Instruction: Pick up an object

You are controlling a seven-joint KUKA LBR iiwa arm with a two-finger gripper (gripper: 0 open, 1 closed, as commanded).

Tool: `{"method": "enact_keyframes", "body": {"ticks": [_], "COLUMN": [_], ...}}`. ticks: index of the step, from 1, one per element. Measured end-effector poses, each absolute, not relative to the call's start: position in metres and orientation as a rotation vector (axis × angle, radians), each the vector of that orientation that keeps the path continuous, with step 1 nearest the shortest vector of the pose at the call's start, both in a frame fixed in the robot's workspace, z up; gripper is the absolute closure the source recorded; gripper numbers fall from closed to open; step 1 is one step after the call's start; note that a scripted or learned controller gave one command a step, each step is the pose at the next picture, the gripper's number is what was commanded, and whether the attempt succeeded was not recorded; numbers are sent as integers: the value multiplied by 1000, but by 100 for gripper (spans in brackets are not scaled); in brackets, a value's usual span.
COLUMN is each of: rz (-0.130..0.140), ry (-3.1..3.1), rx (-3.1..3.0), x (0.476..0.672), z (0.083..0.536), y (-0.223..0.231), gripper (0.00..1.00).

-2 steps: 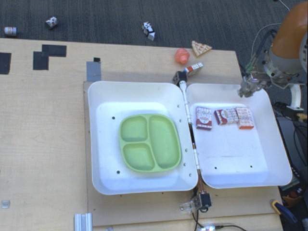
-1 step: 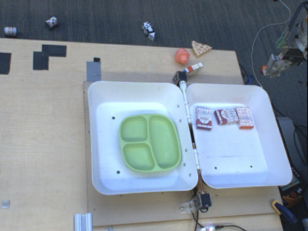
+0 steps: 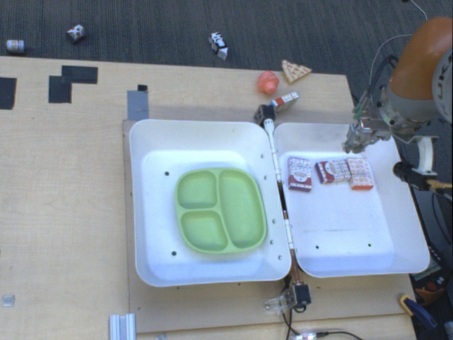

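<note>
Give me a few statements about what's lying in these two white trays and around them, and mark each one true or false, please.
1. A green divided plate lies in the left bin. True.
2. The small packets lie in the left bin with the plate. False: they lie in the right bin, in a row near its far side.
3. The tool hangs over the far edge of the right bin. True.
4. The tool is holding a packet. False: the packets all rest on the bin floor, apart from it.
5. A pink ball sits on the wooden bench beyond the bins. True.
6. The plate has food in it. False: its three compartments look bare.
</note>
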State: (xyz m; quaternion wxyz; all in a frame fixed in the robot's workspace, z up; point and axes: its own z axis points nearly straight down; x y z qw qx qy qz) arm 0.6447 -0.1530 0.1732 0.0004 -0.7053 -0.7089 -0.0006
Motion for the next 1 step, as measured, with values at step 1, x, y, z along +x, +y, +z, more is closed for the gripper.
{"method": "enact_keyframes", "body": {"ticks": [1], "rz": [-5], "ry": [-2229], "rx": [-2224], "x": [670], "z": [273], "y": [-206], "gripper": [100]}}
